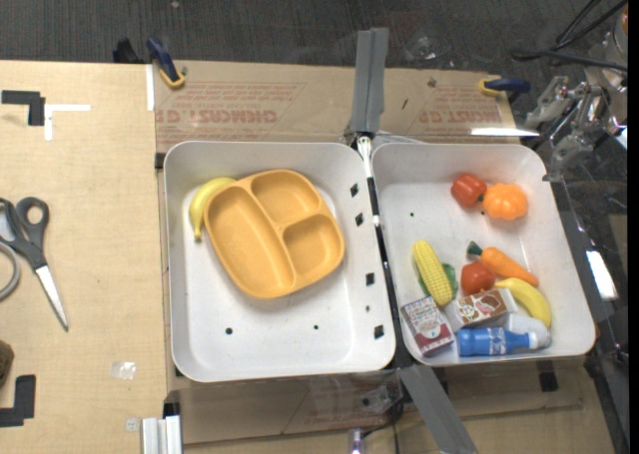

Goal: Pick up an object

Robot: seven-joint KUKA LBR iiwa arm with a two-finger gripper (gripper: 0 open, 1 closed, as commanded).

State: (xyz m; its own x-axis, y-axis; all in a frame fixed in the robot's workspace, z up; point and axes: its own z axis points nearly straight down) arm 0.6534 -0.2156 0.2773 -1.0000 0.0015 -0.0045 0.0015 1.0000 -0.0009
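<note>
The right bin (539,183) holds several toy foods. A red tomato (466,189) and an orange pepper (504,202) lie together near its back. A corn cob (432,271), a carrot (507,264) and a small banana (529,297) lie lower down. Along the front wall sit a red-and-white carton (426,327) and a blue-and-white bottle (501,341) lying on its side. In the left bin (270,352) rests an orange divided plate (274,231), with a yellow banana (205,203) against its left rim.
Scissors (35,252) lie on the wooden bench at the far left. Blue clamps (165,63) (504,86) pin the cardboard behind the bins. Metal parts and cables (579,113) crowd the upper right corner.
</note>
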